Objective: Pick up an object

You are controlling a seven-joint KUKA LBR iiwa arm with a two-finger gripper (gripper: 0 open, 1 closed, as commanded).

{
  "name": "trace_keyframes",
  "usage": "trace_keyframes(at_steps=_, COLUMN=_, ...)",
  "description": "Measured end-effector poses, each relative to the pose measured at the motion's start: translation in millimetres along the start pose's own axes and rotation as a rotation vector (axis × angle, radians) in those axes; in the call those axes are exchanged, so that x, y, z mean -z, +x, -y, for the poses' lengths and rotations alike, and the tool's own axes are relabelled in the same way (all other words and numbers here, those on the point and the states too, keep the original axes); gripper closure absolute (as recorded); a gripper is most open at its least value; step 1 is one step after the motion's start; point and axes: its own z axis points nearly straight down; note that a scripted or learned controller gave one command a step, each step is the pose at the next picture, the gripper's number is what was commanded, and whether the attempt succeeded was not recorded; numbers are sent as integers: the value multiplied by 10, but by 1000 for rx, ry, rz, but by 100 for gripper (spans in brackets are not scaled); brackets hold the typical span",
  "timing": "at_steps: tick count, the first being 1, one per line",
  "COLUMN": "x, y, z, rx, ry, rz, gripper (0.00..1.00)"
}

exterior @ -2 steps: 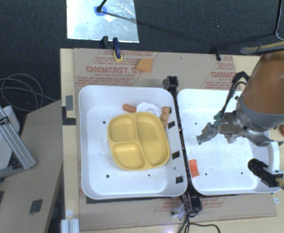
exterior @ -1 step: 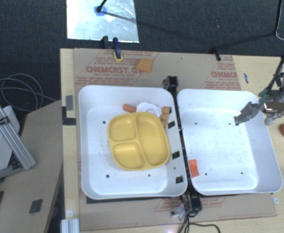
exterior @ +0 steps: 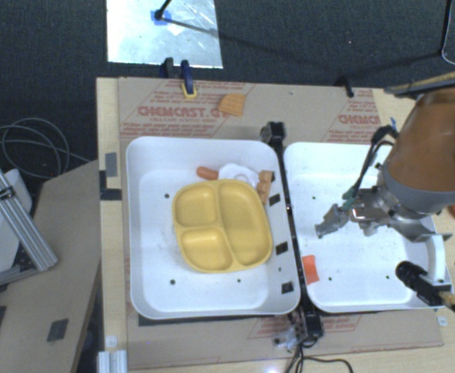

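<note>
Two white bins are set side by side on the desk (exterior: 111,286), with their inner rims meeting along a dark seam. The right bin (exterior: 367,158) is entered by the arm (exterior: 433,154) from the right. The jaws are held low over its floor, left of centre. Whether they are wide or narrow cannot be told, and nothing is seen gripped between them.

A small orange block (exterior: 310,269) is found in the same bin, against the left wall near the front corner. It lies below the jaws and apart from them. Bare white floor is seen between block and jaws, and along the far wall.

The middle of the left bin (exterior: 146,231) is taken up by a yellow divided plate (exterior: 220,228), with strips of bare floor left along the left and front walls. Behind the plate, an orange sausage (exterior: 207,173), a white piece (exterior: 239,176) and a tan piece (exterior: 265,183) are crowded together, the tan one close to the right wall.
</note>
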Motion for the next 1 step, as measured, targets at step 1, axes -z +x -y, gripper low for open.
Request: trace_keyframes(at_steps=1, x=1138, y=-909, z=0, rx=-16, ry=-21, rz=10, gripper=0)
